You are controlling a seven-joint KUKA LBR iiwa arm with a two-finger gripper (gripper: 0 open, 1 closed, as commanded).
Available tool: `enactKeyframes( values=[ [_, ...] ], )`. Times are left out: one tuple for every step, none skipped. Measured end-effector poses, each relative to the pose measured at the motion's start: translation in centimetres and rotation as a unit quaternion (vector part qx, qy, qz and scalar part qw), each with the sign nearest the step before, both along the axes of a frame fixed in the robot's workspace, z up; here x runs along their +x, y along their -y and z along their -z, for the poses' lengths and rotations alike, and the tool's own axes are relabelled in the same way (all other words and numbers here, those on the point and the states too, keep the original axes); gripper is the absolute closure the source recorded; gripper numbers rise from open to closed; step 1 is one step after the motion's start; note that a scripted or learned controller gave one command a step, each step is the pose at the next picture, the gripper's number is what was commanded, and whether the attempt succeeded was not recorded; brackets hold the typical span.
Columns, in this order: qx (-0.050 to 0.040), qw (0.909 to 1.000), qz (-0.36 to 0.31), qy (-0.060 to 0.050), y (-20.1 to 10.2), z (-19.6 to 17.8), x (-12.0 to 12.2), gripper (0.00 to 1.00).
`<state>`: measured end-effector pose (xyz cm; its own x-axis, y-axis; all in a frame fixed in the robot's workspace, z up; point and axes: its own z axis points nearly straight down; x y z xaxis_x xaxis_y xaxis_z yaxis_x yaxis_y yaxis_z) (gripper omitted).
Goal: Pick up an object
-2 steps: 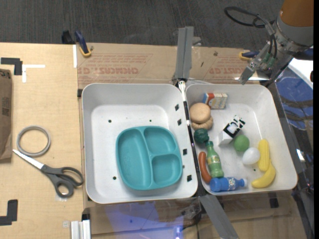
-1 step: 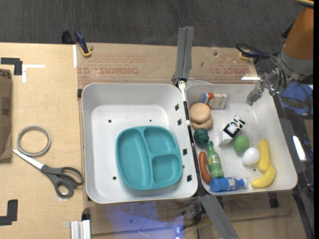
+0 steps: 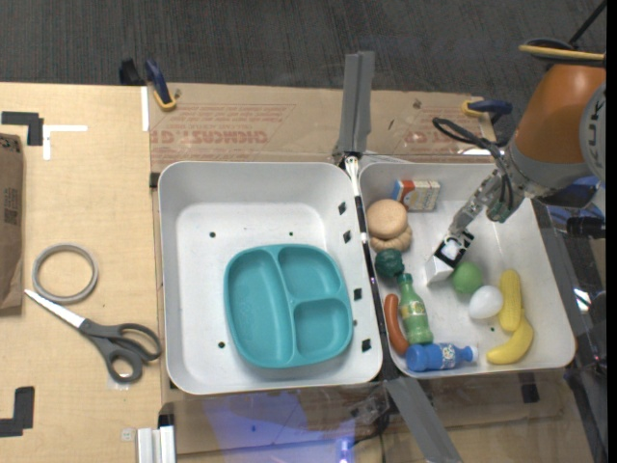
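- The gripper (image 3: 453, 249) hangs low in the right bin (image 3: 554, 287), its black-and-white tip just above a green ball (image 3: 467, 278) — whether it is spread or pressed together cannot be told from this angle.
- Just beside the ball lie a white egg (image 3: 485, 303) and two yellow bananas (image 3: 511, 318).
- Toward the bin's left wall sit a burger bun (image 3: 388, 221), a dark green round piece (image 3: 389, 263), a green bottle (image 3: 414, 311), a red sausage (image 3: 393, 322) and a blue bottle (image 3: 439, 357) — the last along the near wall.
- A small carton (image 3: 419, 194) rests at the far wall.
- The left bin (image 3: 193, 249) holds a teal divided tray (image 3: 287, 305).
- Scissors (image 3: 101, 336) and a tape roll (image 3: 65, 272) lie on the bench, well apart from both bins.
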<state>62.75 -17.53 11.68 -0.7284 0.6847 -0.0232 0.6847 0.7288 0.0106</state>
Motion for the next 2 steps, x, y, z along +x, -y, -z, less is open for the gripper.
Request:
enactKeyframes(
  values=[
    [0.003,0.9994,-0.033,-0.009,-5.1,-11.6,-0.8,1.0],
    [0.0033,0.9989,-0.045,-0.012,-8.1,2.1,-2.2,1.0]
  ],
)
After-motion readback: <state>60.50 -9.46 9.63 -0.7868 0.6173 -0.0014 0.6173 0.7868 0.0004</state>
